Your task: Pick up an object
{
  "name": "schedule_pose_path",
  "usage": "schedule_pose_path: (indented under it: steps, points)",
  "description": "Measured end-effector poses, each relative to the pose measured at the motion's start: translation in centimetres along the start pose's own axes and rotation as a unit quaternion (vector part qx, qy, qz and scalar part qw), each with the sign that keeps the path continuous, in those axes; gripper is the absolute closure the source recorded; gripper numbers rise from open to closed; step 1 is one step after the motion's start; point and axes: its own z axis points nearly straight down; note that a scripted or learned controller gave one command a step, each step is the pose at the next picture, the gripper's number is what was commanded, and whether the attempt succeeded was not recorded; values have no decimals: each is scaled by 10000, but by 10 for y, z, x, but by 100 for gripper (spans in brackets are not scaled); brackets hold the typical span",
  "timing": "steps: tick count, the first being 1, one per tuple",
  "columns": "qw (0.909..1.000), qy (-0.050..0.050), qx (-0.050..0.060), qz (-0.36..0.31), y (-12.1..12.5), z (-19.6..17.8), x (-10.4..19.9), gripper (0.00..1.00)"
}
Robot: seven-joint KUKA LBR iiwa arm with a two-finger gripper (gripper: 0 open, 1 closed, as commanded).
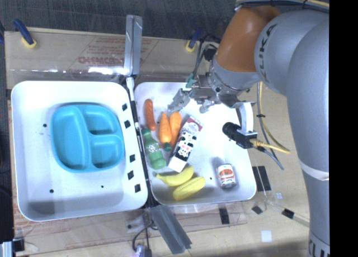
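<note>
I see the gripper (191, 98) hanging over the right bin (241, 180), fingers spread and holding nothing — just above the carrots (168, 126). Beside the carrots lie a milk carton (185, 144) and green bottle (152, 148); bananas (182, 182) and a can (226, 176) sit nearer the bin's front.

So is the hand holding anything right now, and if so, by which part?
Nothing is held. The hand hovers above the upper part of the right white bin, its metal fingers bare, just above the orange carrots and the cow-print milk carton.
</note>
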Motion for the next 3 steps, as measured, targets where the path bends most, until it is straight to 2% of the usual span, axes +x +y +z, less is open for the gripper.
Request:
schedule_pose_path:
  steps: [1, 2, 3]
  points:
    - [9949, -2, -10, 1012, 41, 33, 50, 0]
    - [9898, 0, 5, 1427, 55, 93, -2, 0]
    - [9880, 9, -67, 1543, 30, 125, -20, 0]
